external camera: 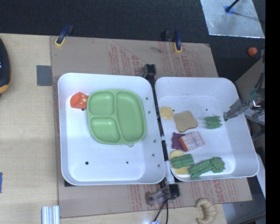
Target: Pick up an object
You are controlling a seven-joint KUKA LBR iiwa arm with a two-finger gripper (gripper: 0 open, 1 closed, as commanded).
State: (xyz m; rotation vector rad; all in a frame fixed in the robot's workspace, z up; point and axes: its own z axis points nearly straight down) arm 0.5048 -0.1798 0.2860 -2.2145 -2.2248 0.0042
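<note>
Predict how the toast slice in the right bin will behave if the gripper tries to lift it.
The toast slice lies flat, so fingers probably struggle to get under it. It looks like stiff, light toy food, likely sliding across the smooth right bin when pushed.

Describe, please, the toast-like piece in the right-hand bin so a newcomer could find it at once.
Start at the right bin, then go to the cluster of toy foods by its left wall. The toast slice lies near the top of that cluster, right of a small yellow disc. It is the sole tan, bread-shaped piece.

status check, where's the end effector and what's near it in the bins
End effector at right bin's right edge, holding nothing visible. Small green broccoli piece just left of it, untouched. Toast slice and other toy food further left.
</note>
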